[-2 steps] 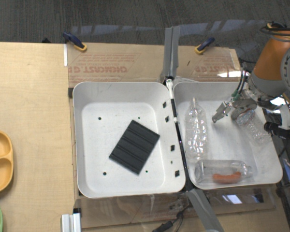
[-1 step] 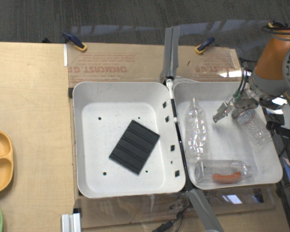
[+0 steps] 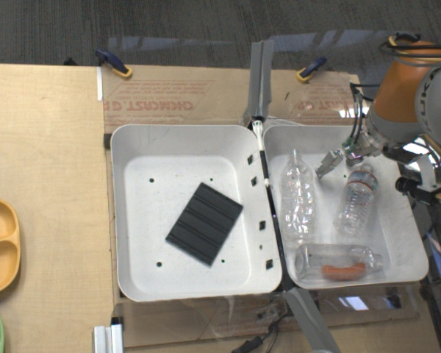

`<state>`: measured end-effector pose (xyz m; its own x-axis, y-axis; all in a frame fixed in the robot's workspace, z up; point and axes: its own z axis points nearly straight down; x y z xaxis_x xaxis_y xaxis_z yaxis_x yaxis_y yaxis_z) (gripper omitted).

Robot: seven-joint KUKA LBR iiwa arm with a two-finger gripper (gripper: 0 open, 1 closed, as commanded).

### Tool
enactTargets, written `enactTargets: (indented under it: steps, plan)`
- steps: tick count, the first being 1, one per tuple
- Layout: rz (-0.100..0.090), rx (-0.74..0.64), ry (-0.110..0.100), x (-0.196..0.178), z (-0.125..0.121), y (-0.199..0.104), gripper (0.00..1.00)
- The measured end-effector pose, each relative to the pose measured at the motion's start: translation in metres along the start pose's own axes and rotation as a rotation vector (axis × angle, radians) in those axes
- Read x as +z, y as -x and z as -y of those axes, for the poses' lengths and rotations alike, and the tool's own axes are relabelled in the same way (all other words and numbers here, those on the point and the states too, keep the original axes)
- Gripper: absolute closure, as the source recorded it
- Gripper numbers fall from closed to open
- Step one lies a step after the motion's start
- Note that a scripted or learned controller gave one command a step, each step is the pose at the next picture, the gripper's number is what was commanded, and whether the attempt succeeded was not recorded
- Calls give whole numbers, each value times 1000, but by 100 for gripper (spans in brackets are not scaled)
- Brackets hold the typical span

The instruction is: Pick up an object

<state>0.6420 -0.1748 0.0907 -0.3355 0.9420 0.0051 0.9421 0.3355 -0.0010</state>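
I see the gripper [image 3: 336,160] spread open and holding nothing over the right bin [image 3: 419,259], just beside a clear bottle [image 3: 355,199] with a white label I cannot read. The cardboard [image 3: 162,98] behind carries mirrored red lettering.

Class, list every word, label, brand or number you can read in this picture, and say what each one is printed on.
"CHEMCRZT": red print, upside down, on the cardboard sheet behind the left bin; the spelling is uncertain, and the smaller red lines beside it are too blurred to read.
More red print on the cardboard behind the right bin: too blurred.
Label on the water bottle: too small.
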Motion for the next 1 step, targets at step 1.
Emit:
enactTargets:
  steps: [1]
  plan:
    - [6, 26, 2, -30, 77, -4, 0]
